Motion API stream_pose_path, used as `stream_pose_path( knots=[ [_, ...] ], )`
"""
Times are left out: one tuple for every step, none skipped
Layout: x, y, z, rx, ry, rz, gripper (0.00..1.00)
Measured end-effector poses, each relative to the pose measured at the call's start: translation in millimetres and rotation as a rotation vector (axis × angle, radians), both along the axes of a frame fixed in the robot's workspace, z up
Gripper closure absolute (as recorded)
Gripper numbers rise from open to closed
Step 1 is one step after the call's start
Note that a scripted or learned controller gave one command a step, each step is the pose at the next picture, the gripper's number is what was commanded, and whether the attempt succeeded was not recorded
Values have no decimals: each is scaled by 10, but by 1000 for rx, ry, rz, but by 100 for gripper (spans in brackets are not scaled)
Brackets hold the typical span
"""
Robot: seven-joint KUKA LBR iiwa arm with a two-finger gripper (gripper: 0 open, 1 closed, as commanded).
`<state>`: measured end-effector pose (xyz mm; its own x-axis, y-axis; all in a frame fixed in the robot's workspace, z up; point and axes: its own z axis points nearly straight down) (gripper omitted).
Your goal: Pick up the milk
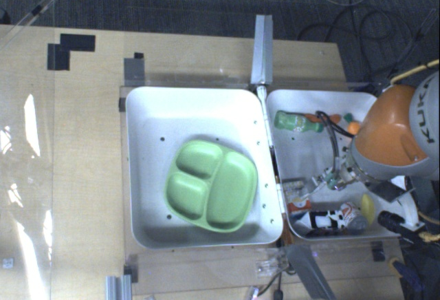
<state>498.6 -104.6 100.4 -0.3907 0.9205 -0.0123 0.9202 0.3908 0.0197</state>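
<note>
In the right bin, near its front edge, the milk lies beside the front wall. The end effector hangs just above it; I cannot tell its opening. The left bin holds a green tray.

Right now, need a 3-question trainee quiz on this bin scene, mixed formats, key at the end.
1. True or false: the green divided plate lies in the right bin.
2. Multiple choice: the green bottle lies A) near the right bin's far edge, B) on the plate, C) outside both bins.
3. Fill in: the arm's orange band hangs over the ____ bin.

Key: 1 false, it is in the left bin. 2 A. 3 right.
</note>
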Motion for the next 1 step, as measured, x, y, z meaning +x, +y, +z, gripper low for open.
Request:
stream_pose_path(
  knots=[
    [1097, 115, -42, 0, -7, -86, 0]
  ],
)
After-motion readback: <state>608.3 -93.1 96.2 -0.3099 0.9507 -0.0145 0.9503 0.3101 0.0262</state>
